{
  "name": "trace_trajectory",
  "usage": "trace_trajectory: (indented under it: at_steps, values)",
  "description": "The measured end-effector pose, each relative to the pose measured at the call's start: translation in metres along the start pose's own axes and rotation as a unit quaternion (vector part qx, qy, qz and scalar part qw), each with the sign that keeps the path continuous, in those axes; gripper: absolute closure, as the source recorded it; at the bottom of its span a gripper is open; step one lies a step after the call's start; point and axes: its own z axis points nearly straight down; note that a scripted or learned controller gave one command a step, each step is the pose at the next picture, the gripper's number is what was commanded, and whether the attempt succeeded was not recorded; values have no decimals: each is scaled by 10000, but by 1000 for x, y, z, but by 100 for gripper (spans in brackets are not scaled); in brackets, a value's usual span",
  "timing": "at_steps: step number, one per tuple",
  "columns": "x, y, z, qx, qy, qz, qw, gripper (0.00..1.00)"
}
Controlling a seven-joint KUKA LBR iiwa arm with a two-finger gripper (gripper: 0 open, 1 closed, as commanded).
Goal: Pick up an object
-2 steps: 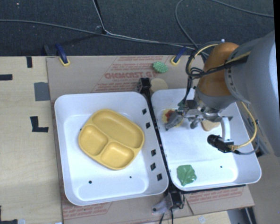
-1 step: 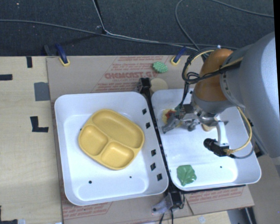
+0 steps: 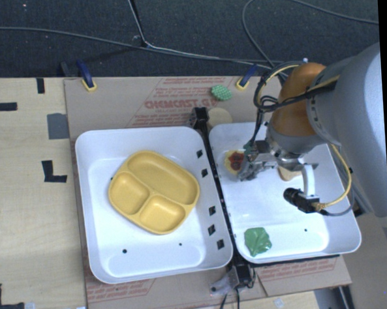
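Two shallow white bins of smooth, glossy plastic with rounded corners sit side by side on a tan cardboard sheet printed with red lettering. The left bin (image 3: 101, 254) holds a yellow divided plate (image 3: 154, 191), a rounded-square moulded tray with three compartments and a matte finish, lying flat and turned at a slant near the bin's centre. The right bin (image 3: 336, 236) holds the candidate pick objects. A small round object (image 3: 234, 160) with a pale rim and a red-brown centre lies in the far-left part of this bin, close to the divider between the bins. A green lumpy object (image 3: 257, 241), soft-looking and irregular in outline, lies near the near edge of the right bin, well apart from the round object. A pale tan item (image 3: 287, 173) shows partly beneath the wrist hardware; its shape cannot be resolved. The arm, grey with an orange band, reaches in from the right, and the gripper (image 3: 250, 167) is lowered into the far-left part of the right bin, just beside the small round object on its right. Whether the claw is spread or pressed together cannot be told from this angle, and no object is seen between its tips. A green textured object (image 3: 221, 92) rests on the cardboard beyond the bins, outside both.
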Motion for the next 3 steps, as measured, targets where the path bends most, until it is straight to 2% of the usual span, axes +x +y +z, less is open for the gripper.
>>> trace_trajectory:
  at_steps: [3]
  values:
    - [1,-3,-132,-14,7,14,10000,100]
